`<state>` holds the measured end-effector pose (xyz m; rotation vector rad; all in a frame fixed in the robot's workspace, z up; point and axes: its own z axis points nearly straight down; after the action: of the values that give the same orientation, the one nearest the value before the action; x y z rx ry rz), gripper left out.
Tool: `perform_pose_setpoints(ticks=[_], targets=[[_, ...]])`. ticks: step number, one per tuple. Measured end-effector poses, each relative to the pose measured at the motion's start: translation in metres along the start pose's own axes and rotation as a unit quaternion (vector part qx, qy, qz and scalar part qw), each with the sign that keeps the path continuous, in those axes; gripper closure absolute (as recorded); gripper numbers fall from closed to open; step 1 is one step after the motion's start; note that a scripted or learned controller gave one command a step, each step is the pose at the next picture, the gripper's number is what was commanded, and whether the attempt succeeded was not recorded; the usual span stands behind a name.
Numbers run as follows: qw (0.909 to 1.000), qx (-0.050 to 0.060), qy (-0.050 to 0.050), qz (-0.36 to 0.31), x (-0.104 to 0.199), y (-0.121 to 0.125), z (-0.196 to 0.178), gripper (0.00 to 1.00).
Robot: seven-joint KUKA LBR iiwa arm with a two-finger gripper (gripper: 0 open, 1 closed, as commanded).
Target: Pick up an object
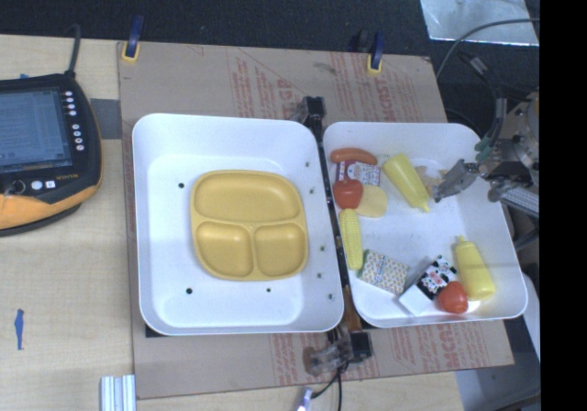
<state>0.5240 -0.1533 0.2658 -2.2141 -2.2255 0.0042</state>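
I have the gripper (pixel 456 182) low over the far right part of the right bin (pixel 500 216), its fingers slightly apart with nothing between them. The closest candidate is the yellow bottle (pixel 405 181), lying tilted just left of the fingertips. I judge it to be light, stiff plastic, smooth and rounded, so it could roll or squirt out of a pinch; I would close across its middle, square to its long axis.

The right bin holds everything loose. On its far left side lie a red sausage (pixel 352 157), a red tomato (pixel 348 194) and a pale yellow round piece (pixel 372 202), crowded together and touching. A corn cob (pixel 351 238) runs along the left wall. Toward the near side sit a patterned packet (pixel 384 272), a small black-and-white box (pixel 437 278), a red ball (pixel 451 298) and a second yellow bottle (pixel 473 270), bunched in the near right corner.

The left bin (pixel 156 216) carries 1 item: a yellow divided plate (pixel 248 222) with 3 compartments, all bare.
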Motion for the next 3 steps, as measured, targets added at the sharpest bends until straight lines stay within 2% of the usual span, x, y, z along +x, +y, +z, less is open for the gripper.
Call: perform_pose_setpoints(ticks=[1,2,3], targets=[[1.0000,0.001,-0.001,-0.001,0.004,0.082,0.074,0.00],[1.0000,-0.005,-0.002,-0.001,-0.020,0.112,0.169,0.00],[1.0000,0.001,-0.001,0.000,-0.012,0.093,0.174,0.00]])
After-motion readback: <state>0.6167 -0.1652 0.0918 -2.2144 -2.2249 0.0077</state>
